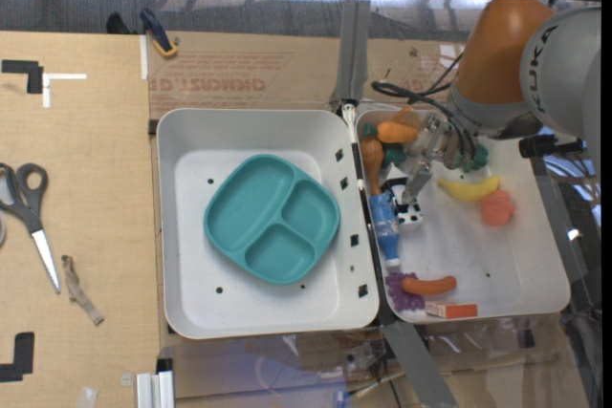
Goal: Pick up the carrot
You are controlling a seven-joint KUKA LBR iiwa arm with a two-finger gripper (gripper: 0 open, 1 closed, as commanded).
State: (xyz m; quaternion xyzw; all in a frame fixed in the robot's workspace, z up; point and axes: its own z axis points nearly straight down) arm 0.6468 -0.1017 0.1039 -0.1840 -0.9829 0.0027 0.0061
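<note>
End effector (418,189) sits low over the right bin (535,253), near its upper-left part, arm (521,62) reaching in from the right. Finger spread: cannot tell, the tips merge with the clutter below.

Carrot (396,131) lies at the bin's top-left corner, just above the end effector, apart from it as far as can be judged. A second orange piece (371,155) sits just left of it against the bin wall.

Other items in the right bin: banana (469,188) beside the wrist, peach-coloured ball (497,208) just right of the banana, blue bottle (385,226) along the left wall, die (409,216) touching or just beside the bottle, sausage (429,284) low down, purple grapes (404,300) at the bottom-left, small orange box (449,310) on the bottom edge.

Left bin (182,205) holds 1 teal divided plate (273,218), 3 compartments.

Scissors (29,210) lie on the counter (76,158) at far left.
</note>
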